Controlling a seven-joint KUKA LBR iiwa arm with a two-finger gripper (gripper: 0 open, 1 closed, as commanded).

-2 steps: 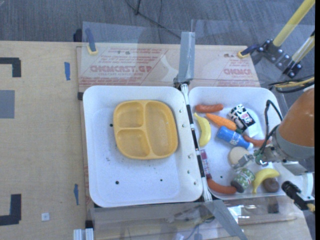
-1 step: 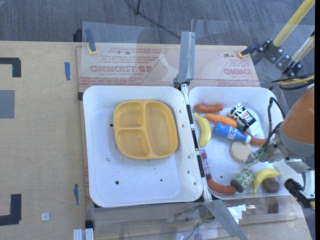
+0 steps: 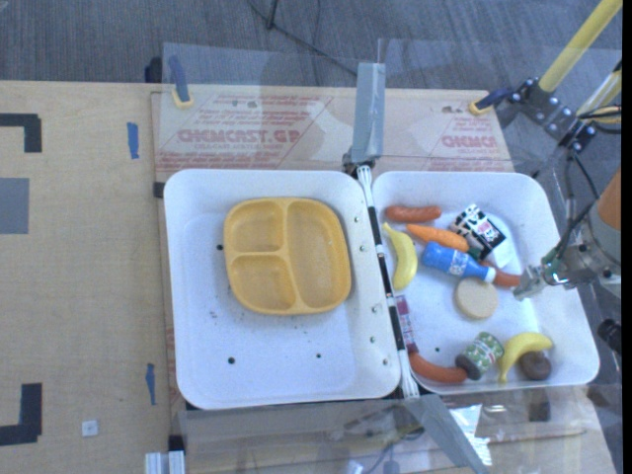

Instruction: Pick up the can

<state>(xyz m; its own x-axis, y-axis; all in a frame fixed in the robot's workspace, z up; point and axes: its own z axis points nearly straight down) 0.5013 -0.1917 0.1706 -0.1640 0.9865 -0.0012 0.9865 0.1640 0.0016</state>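
Note:
The can [image 3: 483, 353] is small, green-labelled and lies tilted near the front of the right bin [image 3: 563, 215]. It sits between a red sausage [image 3: 435, 368] and a yellow banana [image 3: 522, 348]. My gripper [image 3: 534, 282] hangs at the bin's right side, above and to the right of the can and well apart from it. Nothing shows in its grasp. The grey arm comes in from the right edge.
The right bin also holds a beige disc [image 3: 477, 299], a blue bottle [image 3: 455, 262], a carrot [image 3: 436, 235], another sausage [image 3: 413, 211], a second banana [image 3: 402, 257], a black-and-white object [image 3: 481, 229] and a brown ball [image 3: 536, 365]. A yellow divided plate [image 3: 287, 255] lies in the left bin [image 3: 197, 344].

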